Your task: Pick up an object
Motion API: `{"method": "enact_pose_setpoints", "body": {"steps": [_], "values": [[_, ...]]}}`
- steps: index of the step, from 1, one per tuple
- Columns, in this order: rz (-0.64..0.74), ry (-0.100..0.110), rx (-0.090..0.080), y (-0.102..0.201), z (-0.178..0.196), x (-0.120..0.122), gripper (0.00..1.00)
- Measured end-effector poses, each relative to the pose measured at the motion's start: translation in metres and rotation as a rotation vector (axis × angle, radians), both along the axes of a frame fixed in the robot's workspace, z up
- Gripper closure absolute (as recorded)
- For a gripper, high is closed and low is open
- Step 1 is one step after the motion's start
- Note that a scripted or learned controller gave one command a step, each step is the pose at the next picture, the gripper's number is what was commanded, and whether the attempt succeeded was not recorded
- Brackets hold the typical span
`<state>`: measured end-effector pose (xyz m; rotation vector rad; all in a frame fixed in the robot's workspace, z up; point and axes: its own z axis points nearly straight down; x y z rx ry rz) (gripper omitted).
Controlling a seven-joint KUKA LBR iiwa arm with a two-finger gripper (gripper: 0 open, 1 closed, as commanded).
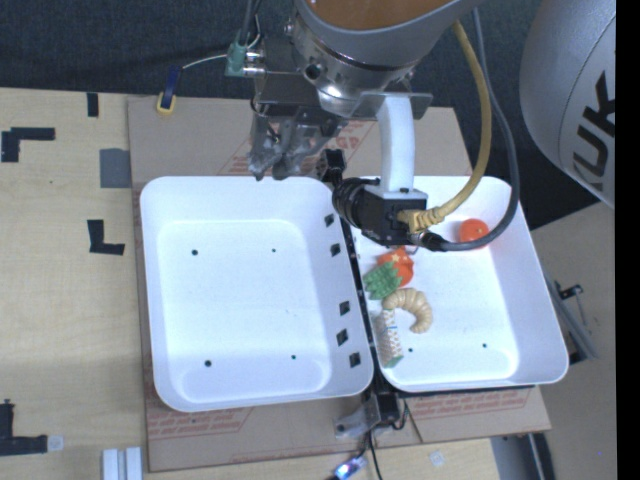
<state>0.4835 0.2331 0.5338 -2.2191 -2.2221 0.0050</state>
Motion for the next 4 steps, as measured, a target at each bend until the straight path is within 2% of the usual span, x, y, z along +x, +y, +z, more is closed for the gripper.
{"method": "enact_pose_setpoints", "body": {"steps": [3, 4], "values": [[0.001, -0.001, 0.000, 0.001, 0.011, 0.000, 1.00], [0.000, 0.000, 0.000, 0.000, 0.000, 0.000, 1.00]]}}
